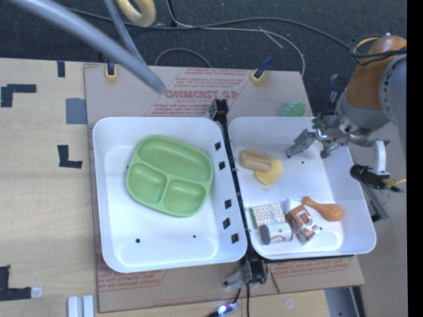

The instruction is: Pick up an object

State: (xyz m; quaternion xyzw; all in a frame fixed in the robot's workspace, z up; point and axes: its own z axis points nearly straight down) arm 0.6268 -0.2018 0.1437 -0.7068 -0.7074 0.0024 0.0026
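Hovering over right bin (344,197), pincer (313,144) fingers spread apart, clasping nothing, above bread roll (255,159).

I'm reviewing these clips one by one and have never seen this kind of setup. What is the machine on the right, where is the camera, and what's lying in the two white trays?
One camera looks down at a slant on a bench. The grey arm with an orange band is a robot; its gripper hangs over the right bin, fingers spread and holding nothing. That bin contains a tan roll lying partly on a yellow piece, an orange toy, and small printed packets. The left bin holds a green divided plate.
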